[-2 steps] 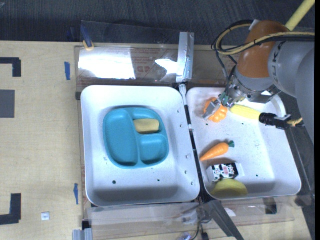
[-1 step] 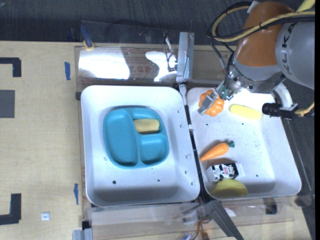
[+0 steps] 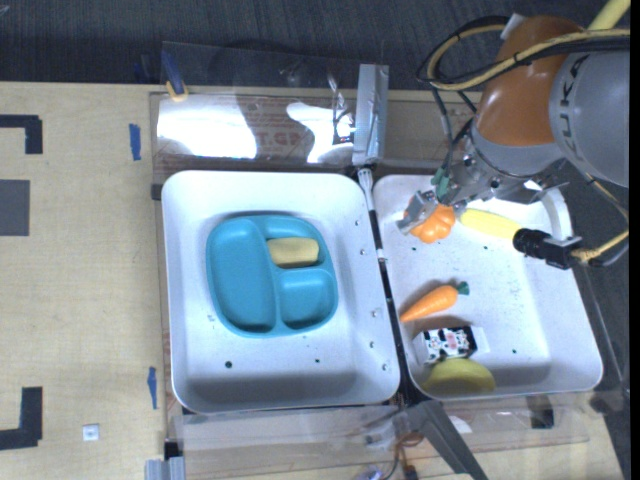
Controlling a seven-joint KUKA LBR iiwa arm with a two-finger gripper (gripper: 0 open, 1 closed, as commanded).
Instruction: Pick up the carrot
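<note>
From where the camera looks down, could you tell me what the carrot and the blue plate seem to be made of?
Carrot: probably a moulded plastic toy, smooth uniform orange with a small green top. Blue plate: likely matte plastic, one even blue, with soft rounded dividers between its compartments.

Blue divided plate (image 3: 240,278) holding perhaps a bread piece (image 3: 294,252).

The setting was a robotics test laboratory, not a home or a kitchen. A pale wooden surface (image 3: 70,298) carried black tape marks (image 3: 24,133) and blue tape tabs (image 3: 134,140). Two white bins (image 3: 190,368) were fixed side by side beneath a grey industrial arm (image 3: 590,108) trailing loose yellow and black cables (image 3: 470,43). Dark carpet (image 3: 250,8) lay beyond. The bins held toy food.
</note>
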